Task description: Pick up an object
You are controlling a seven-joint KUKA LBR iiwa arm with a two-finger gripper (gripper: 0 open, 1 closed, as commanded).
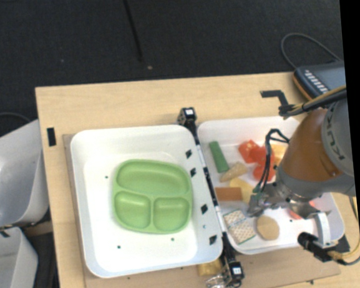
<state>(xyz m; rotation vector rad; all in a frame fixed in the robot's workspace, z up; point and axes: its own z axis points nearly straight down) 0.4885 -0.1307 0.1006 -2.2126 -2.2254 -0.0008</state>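
The right bin holds several small items: a green stick, a red piece, a pale yellow piece, a brown block, a checkered pouch and a tan round piece. My gripper hangs low over the bin's middle. It sits just right of the brown block and above the pouch and the tan piece. The grey and orange arm covers the bin's right part.
The left bin bears a green divided plate. Clips line the wall between the two bins. Black cables loop beside the wrist. A dark device lies at the bench's back right.
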